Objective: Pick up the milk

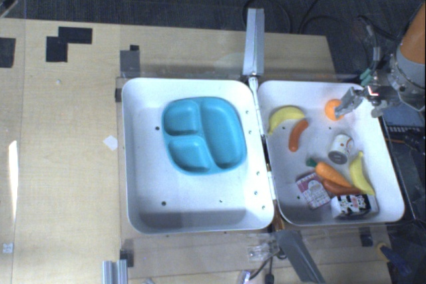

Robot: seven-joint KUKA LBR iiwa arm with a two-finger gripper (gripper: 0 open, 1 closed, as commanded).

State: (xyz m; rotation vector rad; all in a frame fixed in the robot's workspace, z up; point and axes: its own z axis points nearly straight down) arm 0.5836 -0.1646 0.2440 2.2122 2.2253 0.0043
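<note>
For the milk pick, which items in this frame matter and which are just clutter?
Belongs to the job:
milk carton, near corner of the right bin
gripper, above that bin's far edge

Just lying about:
blue divided plate in the left bin
two bananas
carrot
orange
small can

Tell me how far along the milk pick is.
Nothing looks done: the milk carton lies in the right bin, at its near edge beside a carrot. The tool sits over the bin's far side near an orange. Reaching, grasping and lifting all remain.
</note>
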